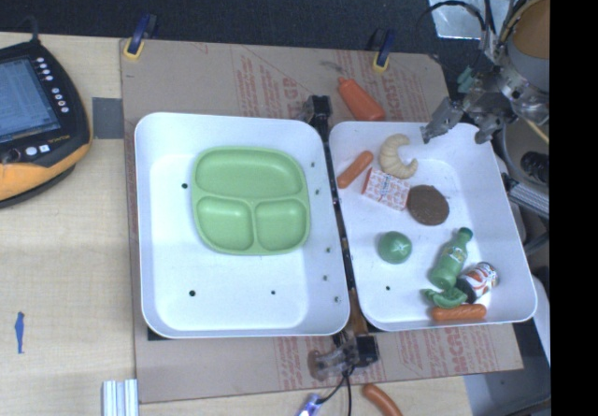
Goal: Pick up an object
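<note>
The right bin [505, 218] holds a pale croissant [400, 154], a small orange sausage [353, 169], a pink-and-white packet [386, 188], a brown round cookie [429, 206], a green ball [394, 247], a green bottle [450, 260], a red-and-white can [480, 281] and an orange sausage [458, 314]. My gripper [460, 129] hangs over the bin's far right corner, up and to the right of the croissant. Its two fingers are spread, one fingertip [433, 131] pointing left, and nothing is between them.
The left bin [159, 293] carries a green divided plate [250, 199]. An orange carrot-like piece [360, 99] lies on the cardboard behind the bins, another [383, 398] in front. A teach pendant [37, 120] rests at the far left. Clamps hold the cardboard's back edge.
</note>
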You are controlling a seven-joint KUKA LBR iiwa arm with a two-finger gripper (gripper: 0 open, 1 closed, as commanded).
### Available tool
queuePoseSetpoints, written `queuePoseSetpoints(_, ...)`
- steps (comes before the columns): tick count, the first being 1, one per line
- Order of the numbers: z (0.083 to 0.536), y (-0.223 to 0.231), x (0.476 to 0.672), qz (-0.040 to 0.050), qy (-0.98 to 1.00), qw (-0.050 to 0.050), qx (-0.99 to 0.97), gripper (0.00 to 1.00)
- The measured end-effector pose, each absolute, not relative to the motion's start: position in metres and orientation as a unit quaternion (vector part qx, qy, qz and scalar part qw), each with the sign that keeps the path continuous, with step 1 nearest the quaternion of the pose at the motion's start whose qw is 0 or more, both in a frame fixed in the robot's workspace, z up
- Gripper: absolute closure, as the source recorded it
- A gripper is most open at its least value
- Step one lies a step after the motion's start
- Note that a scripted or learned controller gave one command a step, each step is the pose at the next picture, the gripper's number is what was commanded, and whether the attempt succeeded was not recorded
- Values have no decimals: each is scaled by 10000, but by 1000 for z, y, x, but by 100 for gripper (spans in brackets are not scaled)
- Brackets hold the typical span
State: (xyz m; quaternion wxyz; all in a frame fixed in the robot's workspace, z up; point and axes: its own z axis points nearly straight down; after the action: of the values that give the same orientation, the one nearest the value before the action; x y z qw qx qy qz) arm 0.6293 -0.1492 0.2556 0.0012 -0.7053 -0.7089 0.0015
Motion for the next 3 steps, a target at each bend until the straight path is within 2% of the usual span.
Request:
queuePoseSetpoints(1, 148, -167, 578, 25, -7090, 17, -7052, 0)
queuePoseSetpoints(2, 91, -202, 539, 20, -7090, 10, -7052, 0)
queuePoseSetpoints(3, 92, -189, 614, 9, -7087, 9, -7055, 0)
